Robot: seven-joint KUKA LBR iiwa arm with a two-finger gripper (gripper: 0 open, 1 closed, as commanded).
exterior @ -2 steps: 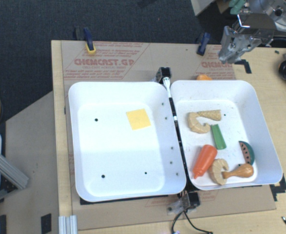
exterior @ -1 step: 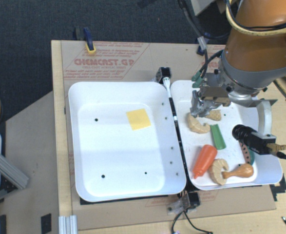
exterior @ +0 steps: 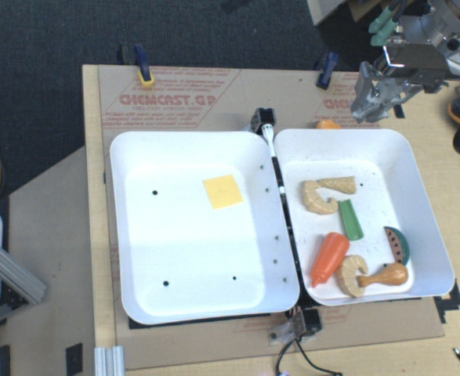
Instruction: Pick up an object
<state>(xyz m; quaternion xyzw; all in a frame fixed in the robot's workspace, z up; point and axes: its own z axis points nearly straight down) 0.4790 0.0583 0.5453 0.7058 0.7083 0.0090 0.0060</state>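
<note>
Camera view: two white bins sit side by side on the bench (exterior: 96, 210), which is topped w/ a brown board printed in red. Landmark = black clip (exterior: 262, 120) at the far end of the seam btwn the bins. Left bin (exterior: 128, 233), left of the clip, has a flat yellow square (exterior: 222, 191) lying below-left of the clip, well apart from the rest. Right bin (exterior: 425, 225), right of the clip, holds the other toy food items, all below-right of it: a tan bread-like piece (exterior: 324, 194) nearest the clip, a green stick (exterior: 350, 219) touching its lower edge, an orange carrot (exterior: 328, 258) just below that, a tan chicken drumstick (exterior: 371, 276) beside the carrot near the bin's near rim, and a watermelon slice (exterior: 398, 244) w/ green rind just above the drumstick's right end. Pincer (exterior: 371, 100) hangs well right of the clip, over the bench just past the right bin's far rim, nothing visible in it; how far open, can't tell. A small orange bit (exterior: 327, 124) shows at that far rim, btwn clip and pincer.
</note>
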